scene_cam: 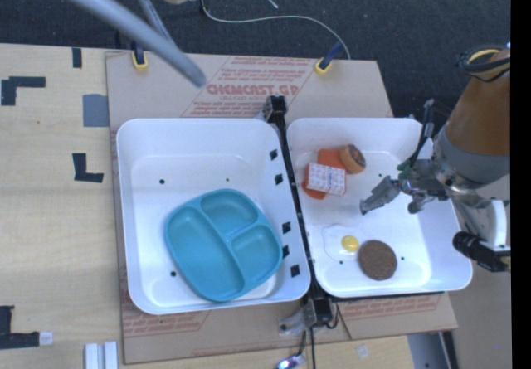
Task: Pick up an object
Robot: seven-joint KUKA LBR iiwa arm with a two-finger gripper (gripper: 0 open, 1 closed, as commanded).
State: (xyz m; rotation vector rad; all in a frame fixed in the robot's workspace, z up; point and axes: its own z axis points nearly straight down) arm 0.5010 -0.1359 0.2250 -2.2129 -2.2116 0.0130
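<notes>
The right bin [411,131] holds several toy foods. A white and red carton [327,179] lies against an orange piece [331,157], with a brown bun [353,158] beside them. A fried egg [343,243] and a round brown patty [377,259] lie near the bin's front. My gripper [388,207] hangs over the right part of this bin, above bare floor between the carton and the patty. Its fingers are spread open and there is nothing between them.
The left bin [141,143] holds a blue divided plate [222,243]. A black divider with clips [287,185] runs between the bins. The arm's grey and orange body [481,127] stands over the right bin's right rim. A cable [265,21] lies behind the bins.
</notes>
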